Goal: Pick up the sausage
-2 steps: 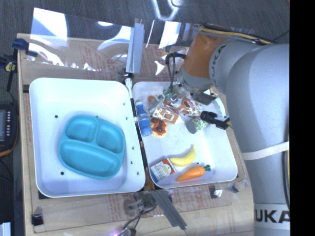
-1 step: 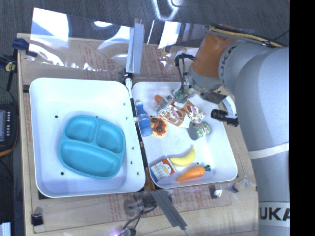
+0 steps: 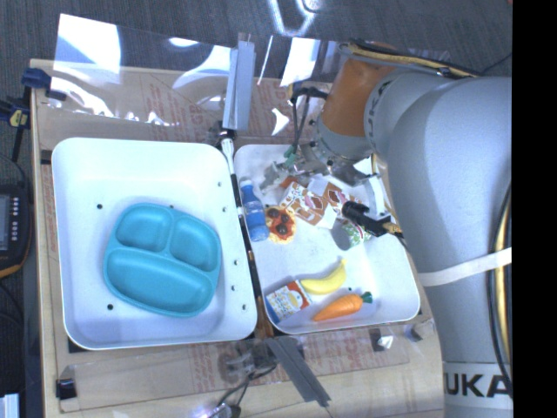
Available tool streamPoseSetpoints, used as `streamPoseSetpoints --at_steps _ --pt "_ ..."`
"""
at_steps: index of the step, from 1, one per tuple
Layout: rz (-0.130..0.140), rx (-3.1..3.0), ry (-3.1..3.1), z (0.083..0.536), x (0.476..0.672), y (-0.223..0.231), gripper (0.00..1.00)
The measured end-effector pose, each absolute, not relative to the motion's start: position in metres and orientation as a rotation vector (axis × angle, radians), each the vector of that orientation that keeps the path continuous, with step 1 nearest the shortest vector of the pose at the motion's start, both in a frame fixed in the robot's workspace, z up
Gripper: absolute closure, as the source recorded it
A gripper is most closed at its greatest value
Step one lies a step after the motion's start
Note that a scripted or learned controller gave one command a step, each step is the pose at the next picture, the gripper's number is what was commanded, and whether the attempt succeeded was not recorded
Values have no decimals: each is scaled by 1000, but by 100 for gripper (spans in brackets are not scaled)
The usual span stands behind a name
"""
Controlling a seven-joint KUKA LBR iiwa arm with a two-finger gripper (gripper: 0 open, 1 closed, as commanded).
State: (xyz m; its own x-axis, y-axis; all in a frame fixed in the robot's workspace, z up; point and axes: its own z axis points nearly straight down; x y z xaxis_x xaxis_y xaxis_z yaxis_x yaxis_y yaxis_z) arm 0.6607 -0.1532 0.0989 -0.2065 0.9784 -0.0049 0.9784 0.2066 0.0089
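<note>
Grey arm (image 3: 452, 190) over right bin (image 3: 396, 307); sausage's long axis indiscernible.

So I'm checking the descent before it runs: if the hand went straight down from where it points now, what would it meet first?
Probably the brown-and-white packet lying at the far end of the right bin, just below the hand. Depth is unclear from this slanted view, so it could land slightly beside it.

A blue divided plate (image 3: 163, 258) lies in the left bin (image 3: 78, 168). Near the right bin's (image 3: 396, 307) front edge lie a banana (image 3: 325, 279), a carrot (image 3: 339, 306) and a small juice carton (image 3: 288, 300); a blue bottle (image 3: 253, 215) rests along its left wall.
</note>
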Motion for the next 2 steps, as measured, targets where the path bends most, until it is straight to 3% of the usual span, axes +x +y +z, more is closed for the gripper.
streamPoseSetpoints --at_steps 1,2 --pt "2 1934 2471 95 658 -195 0" --pt "-1 1594 2710 107 658 -181 0"
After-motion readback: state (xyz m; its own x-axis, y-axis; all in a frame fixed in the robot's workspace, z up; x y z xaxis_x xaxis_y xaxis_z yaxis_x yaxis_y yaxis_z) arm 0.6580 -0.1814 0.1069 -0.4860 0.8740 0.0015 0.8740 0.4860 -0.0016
